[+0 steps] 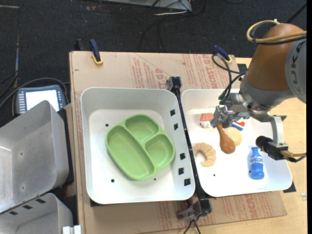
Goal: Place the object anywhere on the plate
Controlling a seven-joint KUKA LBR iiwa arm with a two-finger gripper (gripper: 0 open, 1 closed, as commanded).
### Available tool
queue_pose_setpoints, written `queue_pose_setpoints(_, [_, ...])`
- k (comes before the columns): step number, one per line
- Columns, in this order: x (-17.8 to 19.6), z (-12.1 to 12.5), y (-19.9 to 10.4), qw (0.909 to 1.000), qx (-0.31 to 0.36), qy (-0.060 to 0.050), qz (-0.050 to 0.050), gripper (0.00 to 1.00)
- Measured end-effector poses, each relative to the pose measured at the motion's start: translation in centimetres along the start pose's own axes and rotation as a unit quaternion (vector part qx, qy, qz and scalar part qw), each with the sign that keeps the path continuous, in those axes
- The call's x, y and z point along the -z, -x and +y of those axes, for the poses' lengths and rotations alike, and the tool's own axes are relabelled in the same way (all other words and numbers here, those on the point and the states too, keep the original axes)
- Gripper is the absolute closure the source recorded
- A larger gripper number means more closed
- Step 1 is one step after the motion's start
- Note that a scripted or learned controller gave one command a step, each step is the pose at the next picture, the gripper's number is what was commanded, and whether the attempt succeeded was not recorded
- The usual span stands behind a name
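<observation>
Nearest us, the green plate (140, 146) lies in the left bin (92, 130). We see the gripper (222, 119) low over the right bin (278, 182), and it seems closed on the thin end of a drumstick (226, 141). Beside it lie a croissant (206, 154) and a bottle (256, 163).

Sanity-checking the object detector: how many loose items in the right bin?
4: croissant front-left, drumstick at the gripper, blue bottle right, red-white carton behind. The arm may hide more.
</observation>
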State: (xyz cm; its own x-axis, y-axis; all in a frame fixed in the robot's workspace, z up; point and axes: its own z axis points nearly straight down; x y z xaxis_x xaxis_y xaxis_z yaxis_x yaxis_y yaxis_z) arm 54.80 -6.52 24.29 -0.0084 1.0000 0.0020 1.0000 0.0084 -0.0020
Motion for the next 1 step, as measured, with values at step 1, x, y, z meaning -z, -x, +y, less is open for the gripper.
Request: queue_pose_setpoints(1, [0.63,0.73,-5.53,1.0,0.0,0.001,-0.001,1.0])
